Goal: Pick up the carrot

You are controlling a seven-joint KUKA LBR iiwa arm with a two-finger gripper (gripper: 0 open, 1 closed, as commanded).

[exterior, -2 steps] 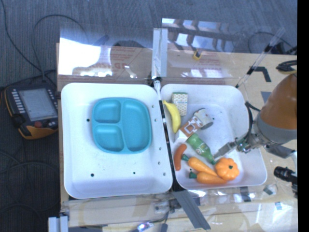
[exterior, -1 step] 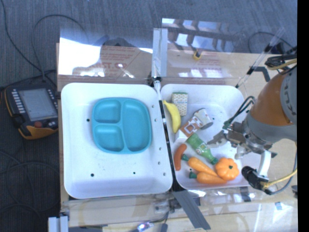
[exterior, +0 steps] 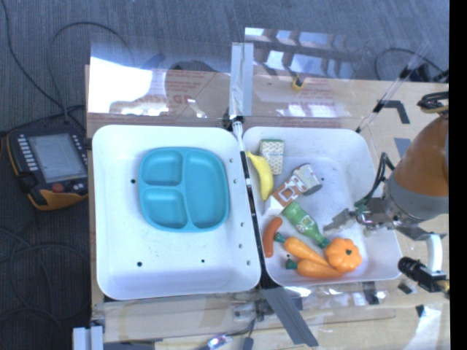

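My gripper (exterior: 349,219) hung over the right bin (exterior: 343,138), near its right wall; finger state unclear. Carrot (exterior: 306,251) lay by the bin's front edge, beside the pumpkin (exterior: 344,254). Still approach step: I needed to descend front-left onto it.

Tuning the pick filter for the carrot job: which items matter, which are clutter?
Job:
carrot
hand
right bin

Clutter:
second carrot
small pumpkin
green bottle
banana
red sausage
blue divided plate
left bin
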